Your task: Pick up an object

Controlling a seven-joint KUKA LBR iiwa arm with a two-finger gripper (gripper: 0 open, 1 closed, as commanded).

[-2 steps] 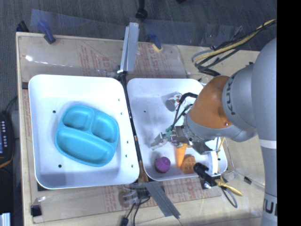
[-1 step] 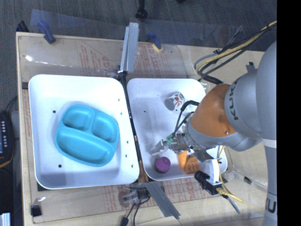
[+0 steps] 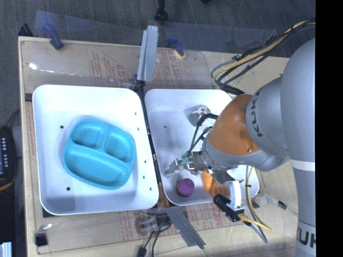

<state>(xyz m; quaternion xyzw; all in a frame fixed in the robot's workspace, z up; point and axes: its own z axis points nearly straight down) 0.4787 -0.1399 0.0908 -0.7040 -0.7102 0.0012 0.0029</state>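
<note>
The grey arm with its orange band [image 3: 236,133] reaches in from the right and covers much of the right bin [image 3: 161,116]. My gripper [image 3: 179,166] hangs low over the bin's near part, pointing left towards the wall between the bins. A small purple round object [image 3: 185,187] lies on the bin floor just below the gripper, close to the front rim. Right of it, an orange object [image 3: 208,182] is partly hidden under the wrist. A small silvery item [image 3: 199,112] lies near the bin's far side, at the edge of the arm.
The left bin [image 3: 48,106] holds a blue divided plate [image 3: 99,152] in its middle. A grey bar [image 3: 147,52] stands at the far end of the gap between the bins. Yellow and black cables [image 3: 252,55] loop at the back right.
</note>
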